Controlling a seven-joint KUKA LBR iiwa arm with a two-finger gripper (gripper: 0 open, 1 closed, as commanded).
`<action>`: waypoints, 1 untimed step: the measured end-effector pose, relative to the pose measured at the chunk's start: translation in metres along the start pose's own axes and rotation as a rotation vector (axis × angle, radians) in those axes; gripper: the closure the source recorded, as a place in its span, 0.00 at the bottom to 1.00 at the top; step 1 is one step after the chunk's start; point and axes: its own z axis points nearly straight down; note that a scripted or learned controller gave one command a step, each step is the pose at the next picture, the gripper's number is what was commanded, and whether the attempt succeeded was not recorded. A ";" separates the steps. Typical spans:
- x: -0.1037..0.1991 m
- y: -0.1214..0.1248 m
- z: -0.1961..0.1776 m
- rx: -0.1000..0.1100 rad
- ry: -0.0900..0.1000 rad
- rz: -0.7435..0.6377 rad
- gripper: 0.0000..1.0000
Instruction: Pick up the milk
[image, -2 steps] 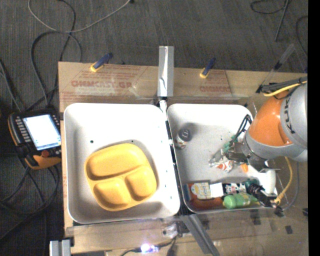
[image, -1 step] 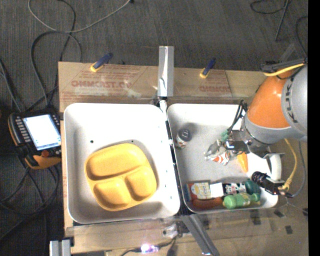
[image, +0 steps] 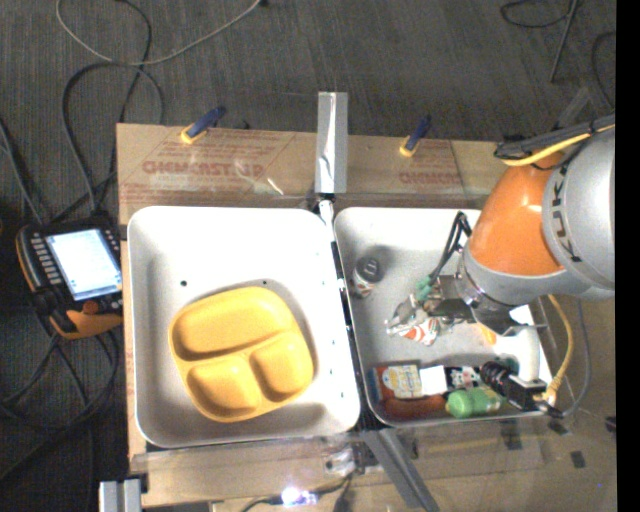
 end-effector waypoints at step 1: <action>-0.011 -0.005 -0.035 -0.001 0.000 0.060 1.00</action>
